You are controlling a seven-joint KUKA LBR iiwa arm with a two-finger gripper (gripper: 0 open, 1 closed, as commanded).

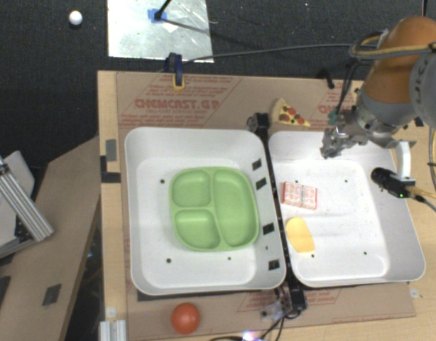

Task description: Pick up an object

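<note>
Pincer (334, 145): poised over the right bin's (395, 261) far edge; finger state cannot be told; nothing seen held. Candidates, well apart from it on that bin's floor: red-and-white packet (300, 195), yellow piece (300, 234). Pick judged not yet begun.

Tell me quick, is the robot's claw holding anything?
Gripper: cannot be told; it hangs above the back of the right white bin, away from the pink patterned packet and yellow piece.

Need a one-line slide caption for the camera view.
Claw over right bin's far edge; pink packet and yellow piece lie below.
</note>
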